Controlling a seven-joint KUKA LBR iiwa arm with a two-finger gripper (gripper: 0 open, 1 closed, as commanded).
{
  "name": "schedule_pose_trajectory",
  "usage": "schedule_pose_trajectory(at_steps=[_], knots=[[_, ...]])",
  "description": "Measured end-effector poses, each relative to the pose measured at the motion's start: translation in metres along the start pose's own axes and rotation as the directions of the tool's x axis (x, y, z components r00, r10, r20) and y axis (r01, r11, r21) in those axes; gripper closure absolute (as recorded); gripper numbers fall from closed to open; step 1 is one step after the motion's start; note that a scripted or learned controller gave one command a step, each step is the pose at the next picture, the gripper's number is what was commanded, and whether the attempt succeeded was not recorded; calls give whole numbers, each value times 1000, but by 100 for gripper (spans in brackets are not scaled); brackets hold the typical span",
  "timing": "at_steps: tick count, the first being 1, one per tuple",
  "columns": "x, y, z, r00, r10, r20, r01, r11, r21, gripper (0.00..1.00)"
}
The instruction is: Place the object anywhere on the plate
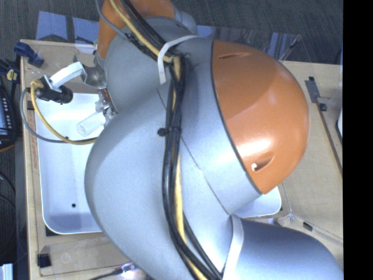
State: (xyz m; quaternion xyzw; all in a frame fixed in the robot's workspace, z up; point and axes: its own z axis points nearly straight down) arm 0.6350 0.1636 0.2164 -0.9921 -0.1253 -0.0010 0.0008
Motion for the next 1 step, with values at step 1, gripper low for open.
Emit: schedule_pose_trajectory(at_steps=[1], knots=[[-17,49,-40,877,-481,7,481,877,6,100]])
